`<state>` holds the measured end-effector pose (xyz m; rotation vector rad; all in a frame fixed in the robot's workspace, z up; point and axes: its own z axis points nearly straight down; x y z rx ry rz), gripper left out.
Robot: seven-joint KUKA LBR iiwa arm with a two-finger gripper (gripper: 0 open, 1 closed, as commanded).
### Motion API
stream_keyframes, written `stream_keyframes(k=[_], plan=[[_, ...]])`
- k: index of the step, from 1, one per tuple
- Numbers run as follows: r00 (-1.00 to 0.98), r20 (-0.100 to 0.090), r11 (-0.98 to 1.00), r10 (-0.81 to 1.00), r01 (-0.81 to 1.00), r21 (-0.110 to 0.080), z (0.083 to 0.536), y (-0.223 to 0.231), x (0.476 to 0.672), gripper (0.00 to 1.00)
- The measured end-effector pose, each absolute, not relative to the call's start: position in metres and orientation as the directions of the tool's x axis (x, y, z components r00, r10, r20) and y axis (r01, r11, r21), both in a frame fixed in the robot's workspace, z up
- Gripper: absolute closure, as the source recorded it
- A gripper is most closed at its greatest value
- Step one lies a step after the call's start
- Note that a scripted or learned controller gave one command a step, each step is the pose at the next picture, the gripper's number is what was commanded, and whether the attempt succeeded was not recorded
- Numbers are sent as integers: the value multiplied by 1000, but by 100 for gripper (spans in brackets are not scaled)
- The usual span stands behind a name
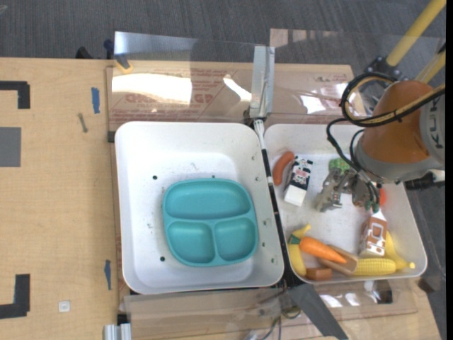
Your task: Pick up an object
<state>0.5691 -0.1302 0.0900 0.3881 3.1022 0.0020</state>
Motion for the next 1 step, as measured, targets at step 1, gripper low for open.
stream_keyframes(k=[1], plan=[[-828, -10, 828, 560, 560, 4, 88, -153, 647, 100]])
